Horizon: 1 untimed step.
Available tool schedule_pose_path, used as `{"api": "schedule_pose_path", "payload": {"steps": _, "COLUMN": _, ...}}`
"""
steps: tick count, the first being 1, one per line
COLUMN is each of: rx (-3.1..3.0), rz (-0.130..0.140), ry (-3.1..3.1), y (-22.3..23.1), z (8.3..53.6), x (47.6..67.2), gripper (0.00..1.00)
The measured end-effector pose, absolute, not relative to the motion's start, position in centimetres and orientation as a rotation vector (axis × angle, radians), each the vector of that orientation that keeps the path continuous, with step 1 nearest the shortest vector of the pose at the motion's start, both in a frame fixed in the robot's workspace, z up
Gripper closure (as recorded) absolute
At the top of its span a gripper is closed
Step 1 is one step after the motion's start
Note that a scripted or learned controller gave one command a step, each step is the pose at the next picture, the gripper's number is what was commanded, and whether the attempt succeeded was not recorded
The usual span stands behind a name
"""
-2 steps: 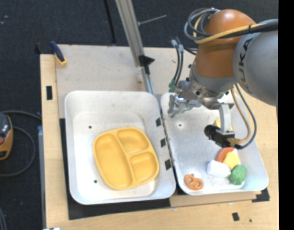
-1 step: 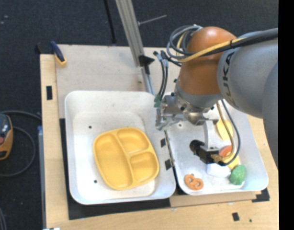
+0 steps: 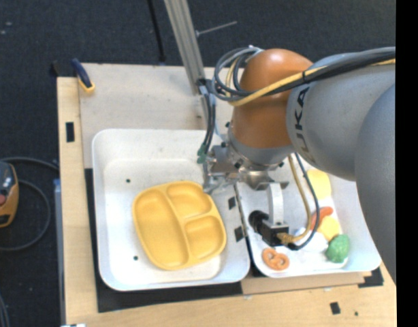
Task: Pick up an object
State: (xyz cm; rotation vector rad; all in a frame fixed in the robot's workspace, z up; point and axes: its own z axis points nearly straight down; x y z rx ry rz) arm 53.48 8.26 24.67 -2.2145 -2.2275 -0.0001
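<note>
While the yellow tray (image 3: 178, 223) lies flat in the left bin (image 3: 110, 182), the gripper (image 3: 229, 176) hangs over the divide between bins; its opening cannot be told. A green toy (image 3: 338, 248) and an orange ring (image 3: 275, 258) lie in the right bin (image 3: 359, 261).

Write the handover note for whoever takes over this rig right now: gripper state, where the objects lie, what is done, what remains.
Gripper: low over the divide between the bins; finger state can't be made out.
Left bin: yellow divided tray.
Right bin: orange pretzel-like toy, green toy, a yellow piece, partly hidden by the arm.
Done: no object seen held.
Left: grasp and lift one object.
</note>
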Motion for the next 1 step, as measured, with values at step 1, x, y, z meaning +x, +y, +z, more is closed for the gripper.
{"api": "schedule_pose_path", "payload": {"steps": 1, "rx": -2.219, "rz": -0.002, "ry": -2.224, "y": 8.08, "z": 24.7, "x": 53.55, "gripper": 0.0}}
